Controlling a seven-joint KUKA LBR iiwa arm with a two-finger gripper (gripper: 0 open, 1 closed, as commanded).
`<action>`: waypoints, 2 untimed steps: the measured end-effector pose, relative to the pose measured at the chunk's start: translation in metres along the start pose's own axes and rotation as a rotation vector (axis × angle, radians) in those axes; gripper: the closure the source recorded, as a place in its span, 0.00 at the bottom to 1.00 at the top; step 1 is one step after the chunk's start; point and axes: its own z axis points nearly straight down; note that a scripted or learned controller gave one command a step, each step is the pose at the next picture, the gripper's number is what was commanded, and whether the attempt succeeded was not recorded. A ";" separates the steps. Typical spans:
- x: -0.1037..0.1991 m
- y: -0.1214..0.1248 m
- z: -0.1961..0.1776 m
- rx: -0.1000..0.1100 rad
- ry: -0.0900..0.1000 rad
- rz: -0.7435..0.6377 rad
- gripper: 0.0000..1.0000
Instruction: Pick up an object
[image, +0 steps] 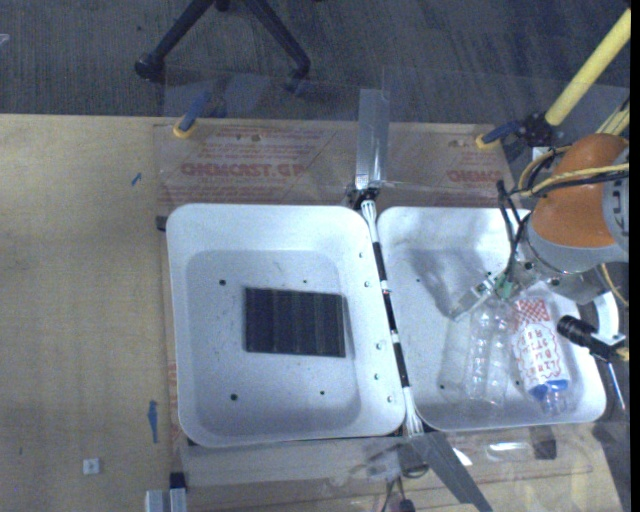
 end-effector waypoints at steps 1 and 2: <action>-0.001 0.002 -0.012 -0.007 -0.004 0.003 1.00; -0.052 0.024 0.001 0.000 0.001 -0.019 1.00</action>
